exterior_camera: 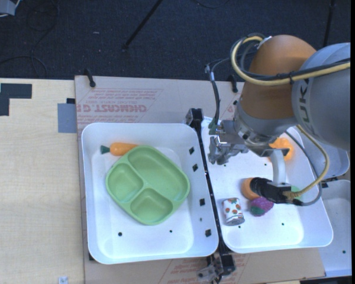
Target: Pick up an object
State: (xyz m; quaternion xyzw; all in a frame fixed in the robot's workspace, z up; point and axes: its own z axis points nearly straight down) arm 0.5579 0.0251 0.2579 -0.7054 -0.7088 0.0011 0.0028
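At lower centre a small can (233,211) and a purple toy (261,206) lie loose in the right bin (310,232). Above them the tool (223,152) hovers mid-frame, grip unreadable. Nothing looks lifted yet; the whole pick remains.

green divided plate (147,185), orange carrot (123,148), purple fruit (261,206), white bins (100,241)

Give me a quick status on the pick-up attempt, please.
Claw low over right bin, near its left wall. Nothing seen held. Small can, purple toy, orange toy loose nearby. Green tray in left bin.
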